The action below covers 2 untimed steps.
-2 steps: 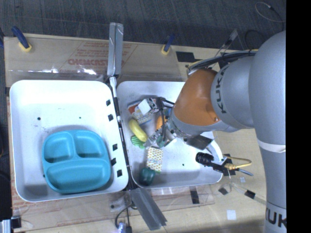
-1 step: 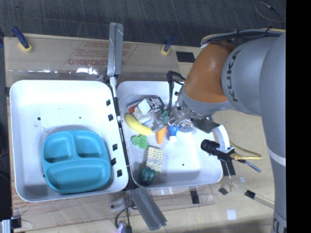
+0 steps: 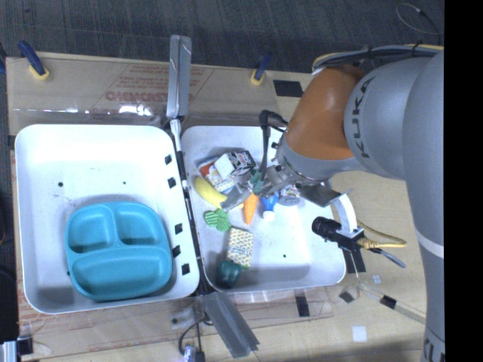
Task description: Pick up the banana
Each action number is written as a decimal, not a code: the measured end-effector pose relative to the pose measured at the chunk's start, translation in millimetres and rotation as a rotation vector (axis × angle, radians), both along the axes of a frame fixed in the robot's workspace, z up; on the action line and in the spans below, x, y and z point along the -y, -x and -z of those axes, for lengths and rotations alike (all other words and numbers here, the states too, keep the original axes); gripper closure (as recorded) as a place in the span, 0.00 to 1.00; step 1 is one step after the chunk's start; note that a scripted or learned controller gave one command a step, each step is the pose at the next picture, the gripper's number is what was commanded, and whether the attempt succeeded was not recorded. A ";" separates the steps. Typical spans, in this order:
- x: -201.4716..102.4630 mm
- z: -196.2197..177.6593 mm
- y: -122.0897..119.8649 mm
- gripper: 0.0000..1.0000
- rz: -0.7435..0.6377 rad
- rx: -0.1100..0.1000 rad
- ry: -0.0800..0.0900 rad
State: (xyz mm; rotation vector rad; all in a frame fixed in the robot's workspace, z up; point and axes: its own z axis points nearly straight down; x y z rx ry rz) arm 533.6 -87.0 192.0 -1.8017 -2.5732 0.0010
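Over the right bin (image 3: 317,271) I have the arm (image 3: 377,127) reaching in from the right, its orange band hanging above the clutter, and the gripper (image 3: 264,181) sits low among the objects near the bin's middle. I cannot tell from this slanted view how the gripper stands, because the wrist and the jumble beneath it hide the tips. The banana (image 3: 209,191) lies at the left side of this bin, close to the divider wall, tilted with one end toward the far left, just left of the gripper and not visibly caught by it. I judge the tool is placed here to approach the fruit from its right, though the crowding makes that awkward: a crumpled packet (image 3: 229,167) lies just beyond the banana on the far side, a carrot (image 3: 250,209) points down beside it, and a small green toy (image 3: 217,219) rests just near of it. A patterned card (image 3: 240,245) and a dark green ball (image 3: 229,273) lie nearer still. To the left, the other bin (image 3: 45,145) holds a blue divided tray (image 3: 118,251), well apart from the work.
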 end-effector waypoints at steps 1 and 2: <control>-111.0 0.6 -50.6 0.00 -0.122 -0.001 -0.001; -71.0 0.2 -11.8 0.00 0.034 -0.005 0.000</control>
